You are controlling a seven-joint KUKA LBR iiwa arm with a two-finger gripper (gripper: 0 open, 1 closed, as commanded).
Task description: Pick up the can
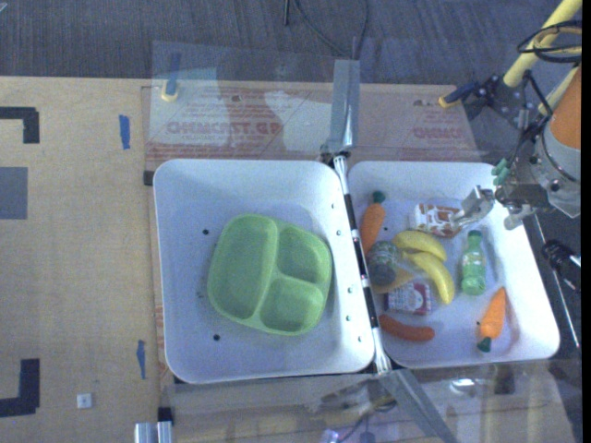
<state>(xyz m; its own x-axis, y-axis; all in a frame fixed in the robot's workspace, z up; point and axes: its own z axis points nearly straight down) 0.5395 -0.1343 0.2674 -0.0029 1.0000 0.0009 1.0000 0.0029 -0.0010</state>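
My gripper (480,201) at right bin's (540,335) upper edge; finger spread unreadable. Can (416,299) lies lower centre, beside bananas (430,261).

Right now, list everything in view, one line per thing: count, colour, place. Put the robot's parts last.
Bins: 2, white, side by side on the bench.
Tray: 1, green, three compartments, in the left bin.
Carrots: 2, orange; one by the right bin's left wall, one near its lower right corner.
Bananas: 2, yellow, middle of the right bin.
Bottle: 1, green, right of the bananas.
Can: 1, white and red, lying near the right bin's top, by the gripper.
Sausage: 1, red, near the right bin's bottom edge.
Packet: 1, red and white, under the bananas.
Arm: 1, grey with orange band, at right.
Gripper: 1, grey, over the right bin's top right.
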